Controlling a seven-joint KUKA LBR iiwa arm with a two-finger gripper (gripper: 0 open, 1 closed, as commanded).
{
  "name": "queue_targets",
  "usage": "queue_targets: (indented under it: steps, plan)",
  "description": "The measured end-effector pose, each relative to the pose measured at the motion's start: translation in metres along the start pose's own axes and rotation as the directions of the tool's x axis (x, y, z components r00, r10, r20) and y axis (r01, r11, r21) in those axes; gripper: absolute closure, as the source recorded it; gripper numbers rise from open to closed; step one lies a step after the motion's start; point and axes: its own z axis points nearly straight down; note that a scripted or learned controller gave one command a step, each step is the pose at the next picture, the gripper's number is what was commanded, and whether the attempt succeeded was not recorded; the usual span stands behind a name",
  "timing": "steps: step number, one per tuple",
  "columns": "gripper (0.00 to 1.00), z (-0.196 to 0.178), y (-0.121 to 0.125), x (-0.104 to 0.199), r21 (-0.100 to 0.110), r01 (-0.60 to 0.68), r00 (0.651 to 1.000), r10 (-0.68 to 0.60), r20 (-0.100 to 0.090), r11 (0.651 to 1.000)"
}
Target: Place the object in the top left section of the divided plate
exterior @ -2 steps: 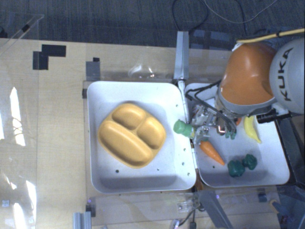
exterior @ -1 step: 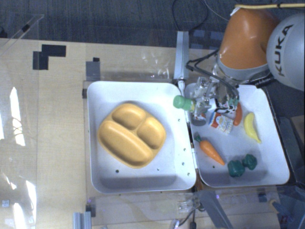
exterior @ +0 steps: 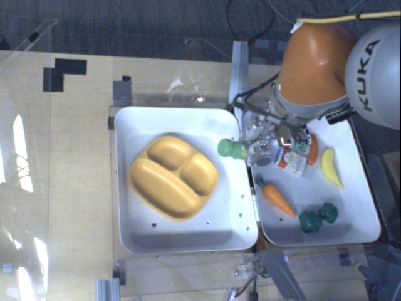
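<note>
The left bin point(exterior: 125, 224) holds a yellow divided plate point(exterior: 173, 176), set at a slant a little left of the bin's middle, with one long section along its near-left side and two smaller sections on its far-right side. All three sections are bare.

Just right of the plate, at the right wall of the left bin, a small green object point(exterior: 230, 148) hangs level with the bin's rim. It sits against the left side of the gripper point(exterior: 255, 149), whose metal fingers stand over the divider between the two bins. The green object appears to be caught in the fingers, closed around its right end, though the clutter of metal makes the contact hard to read.

The grey arm with its orange band point(exterior: 313, 58) rises to the far right.

In the right bin point(exterior: 369, 227) lie a red and white packet point(exterior: 294, 158), a carrot point(exterior: 277, 198), a yellow banana point(exterior: 331, 167) and, nearest, a dark green broccoli piece point(exterior: 317, 217).
</note>
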Motion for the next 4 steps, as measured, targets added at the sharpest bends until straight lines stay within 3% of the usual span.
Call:
queue_targets:
  steps: [1, 2, 3, 4]
  plan:
    - [1.00, -0.011, 0.022, 0.033, 0.000, 0.137, 0.991, -0.137, 0.000, 0.991]
    - [1.00, 0.025, -0.009, 0.087, 0.000, 0.336, 0.942, -0.336, -0.003, 0.942]
    - [1.00, -0.020, -0.007, 0.040, 0.002, 0.605, 0.797, -0.605, 0.005, 0.797]
    - [1.00, -0.013, 0.021, 0.079, -0.002, 0.665, 0.747, -0.665, 0.000, 0.747]
